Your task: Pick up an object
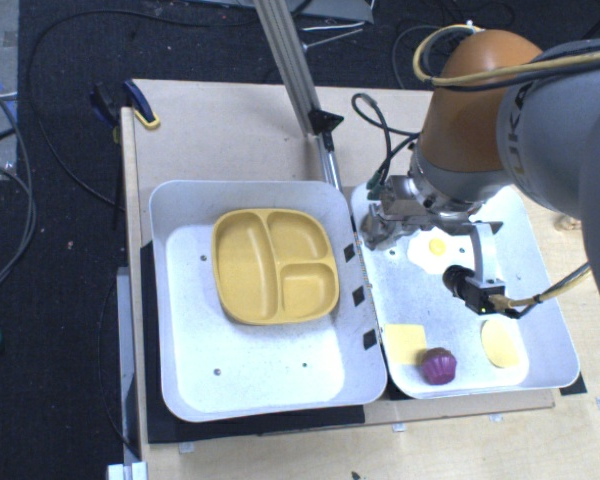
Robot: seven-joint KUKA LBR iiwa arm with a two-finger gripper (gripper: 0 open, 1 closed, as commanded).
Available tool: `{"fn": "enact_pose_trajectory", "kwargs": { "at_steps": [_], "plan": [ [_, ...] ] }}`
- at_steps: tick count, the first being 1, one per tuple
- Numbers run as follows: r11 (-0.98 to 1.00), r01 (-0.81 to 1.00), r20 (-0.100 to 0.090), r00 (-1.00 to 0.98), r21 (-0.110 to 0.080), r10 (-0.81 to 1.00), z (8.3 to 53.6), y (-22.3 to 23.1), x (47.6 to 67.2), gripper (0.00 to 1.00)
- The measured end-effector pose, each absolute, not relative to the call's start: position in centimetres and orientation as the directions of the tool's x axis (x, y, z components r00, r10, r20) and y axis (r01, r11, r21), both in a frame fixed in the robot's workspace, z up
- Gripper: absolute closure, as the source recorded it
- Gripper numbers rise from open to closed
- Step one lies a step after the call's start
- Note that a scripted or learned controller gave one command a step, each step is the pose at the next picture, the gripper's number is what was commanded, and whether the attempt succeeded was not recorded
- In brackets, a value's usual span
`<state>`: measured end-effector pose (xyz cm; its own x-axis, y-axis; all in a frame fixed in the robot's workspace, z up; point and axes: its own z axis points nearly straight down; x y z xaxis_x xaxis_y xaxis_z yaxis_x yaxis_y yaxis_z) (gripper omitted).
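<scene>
Tabletop (230,118): pale wood, carrying two shallow white bins side by side.
My arm (540,108): grey with an orange band, entering from 3 o'clock and hanging over the right bin's 12 o'clock half.
Left bin (185,368): white, holding the yellow divided plate.
Right bin (550,358): white, holding the small food pieces.
Yellow divided plate (276,265): three compartments, lying flat toward 12 o'clock in the left bin.
My end effector (385,223): low over the right bin's 10 o'clock corner (whether the fingers are apart or together I cannot tell from this angle), with nothing visible between them.
Fried egg (432,251): white with a yellow yolk, just at 3 o'clock of my end effector, partly under my wrist.
Yellow square slice (404,345): flat, at 7 o'clock in the right bin.
Pale yellow round piece (501,345): at 5 o'clock in the right bin.
Purple piece (438,366): small and rounded, touching the yellow square slice's 4 o'clock corner.
</scene>
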<state>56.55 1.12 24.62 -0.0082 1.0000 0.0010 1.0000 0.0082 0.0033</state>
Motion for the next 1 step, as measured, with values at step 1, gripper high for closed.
{"fn": "enact_pose_trajectory", "kwargs": {
  "at_steps": [1],
  "plan": [
    [0.009, 1.000, 0.001, -0.009, 0.002, 1.000, 24.38, 7.03, 57.48, 1.00]
  ]
}}
